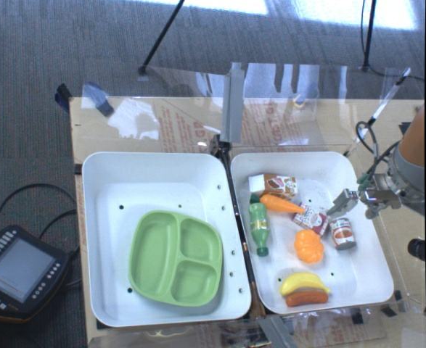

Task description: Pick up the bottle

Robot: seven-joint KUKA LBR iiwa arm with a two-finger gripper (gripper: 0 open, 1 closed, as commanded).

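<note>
Lying against the left wall of the right bin (358,187), the green bottle (259,228) points its cap toward the front edge, with the carrot (281,204) just beside its upper end. Near the right wall of that bin the gripper (343,203) hangs low over the can (342,233); whether it is apart or together I cannot tell from this slant. Well apart from the bottle, it must cross the small packet (310,217) and the orange fruit (308,246) to get there. Judging from this, the risks are clamping on the can instead, knocking the carrot, or one finger jamming against the bin wall because the bottle lies so close to it
</note>
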